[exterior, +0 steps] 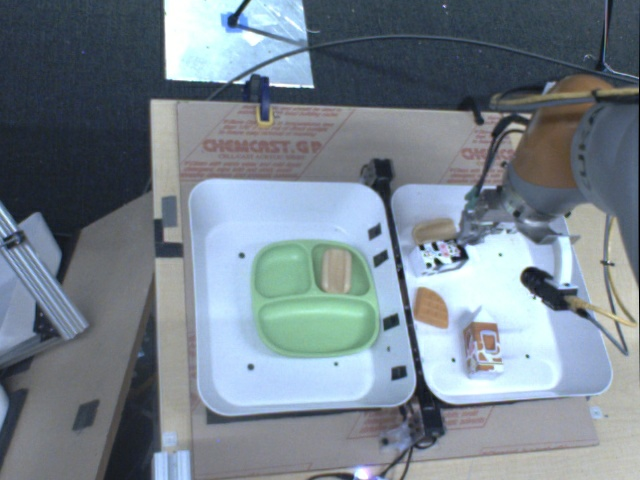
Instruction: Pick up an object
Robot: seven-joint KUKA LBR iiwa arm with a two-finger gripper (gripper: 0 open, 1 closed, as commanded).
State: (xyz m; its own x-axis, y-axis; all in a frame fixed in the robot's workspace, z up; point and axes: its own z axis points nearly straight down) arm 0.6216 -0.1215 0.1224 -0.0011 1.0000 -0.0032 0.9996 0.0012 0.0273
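Gripper (470, 223) sits low over the right bin (590, 368), by a bun (435, 231) and dotted card (441, 256); can't tell its state.
Board (290, 143) reads "CHEMCAST GP"; carton (483, 349) print's too small; plate (315, 298) in left bin (215, 268).

My jaws are hovering over a black-and-white spotted block (441, 257), which is lying flat in the right white bin (585, 368), touching a tan bread-like piece (435, 231).
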